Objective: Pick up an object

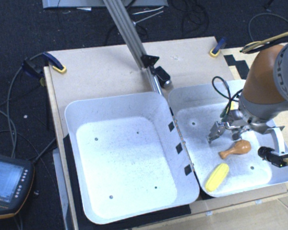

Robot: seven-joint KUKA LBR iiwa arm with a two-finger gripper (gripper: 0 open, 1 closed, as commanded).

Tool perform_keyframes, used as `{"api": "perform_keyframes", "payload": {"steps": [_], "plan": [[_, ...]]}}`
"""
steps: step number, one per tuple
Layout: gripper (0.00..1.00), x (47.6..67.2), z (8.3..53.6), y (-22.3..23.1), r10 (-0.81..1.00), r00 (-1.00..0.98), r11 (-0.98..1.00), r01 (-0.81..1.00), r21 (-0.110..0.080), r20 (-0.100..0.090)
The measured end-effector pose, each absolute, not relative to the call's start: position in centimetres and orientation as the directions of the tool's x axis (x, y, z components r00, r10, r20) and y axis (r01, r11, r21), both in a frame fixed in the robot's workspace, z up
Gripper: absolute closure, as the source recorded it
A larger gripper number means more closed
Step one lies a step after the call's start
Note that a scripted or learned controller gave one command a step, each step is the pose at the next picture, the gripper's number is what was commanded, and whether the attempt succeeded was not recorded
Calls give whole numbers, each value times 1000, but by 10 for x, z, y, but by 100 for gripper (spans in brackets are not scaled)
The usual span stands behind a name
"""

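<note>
- The worktop [101, 70] is pale brown; two white bins sit on it side by side, and they meet in the middle.
- The left bin [123, 156] has a white floor with a few small dark dots.
- The right bin [190, 105] has two toys lying on its floor.
- The arm [273, 79] comes in from the right; it is grey with a big orange part, and it bends down over the right bin.
- The tool [216, 134] is over the middle of the right bin and points to the left; nobody can tell from here if it is released or clenched.
- The brown thing [235, 151] is shaped like a pear; it lies on its side just beside the tool, on the near side, with its fat end to the right and its thin end to the left; it is hard to tell if the two touch.
- The yellow thing [216, 176] looks like a corn cob; it lies tilted by the front wall of the right bin, near the brown thing but apart from it.
- A metal pole [127, 30] slants down from the top to the spot where the bins meet.
- A yellow clip [60, 69] grips the far left corner of the worktop; a second yellow clip [214, 52] grips the far right corner.
- A hand controller [3, 183] with a screen lies on the dark floor [8, 40] to the left.
</note>
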State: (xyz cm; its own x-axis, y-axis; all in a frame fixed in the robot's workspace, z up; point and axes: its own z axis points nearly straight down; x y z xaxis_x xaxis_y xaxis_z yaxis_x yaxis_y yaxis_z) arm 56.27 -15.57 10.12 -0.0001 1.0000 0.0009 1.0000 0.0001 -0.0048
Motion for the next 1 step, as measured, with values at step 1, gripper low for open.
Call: {"api": "perform_keyframes", "payload": {"steps": [1], "plan": [[100,564,114,-156,1000,0,0,1000,0,0]]}}
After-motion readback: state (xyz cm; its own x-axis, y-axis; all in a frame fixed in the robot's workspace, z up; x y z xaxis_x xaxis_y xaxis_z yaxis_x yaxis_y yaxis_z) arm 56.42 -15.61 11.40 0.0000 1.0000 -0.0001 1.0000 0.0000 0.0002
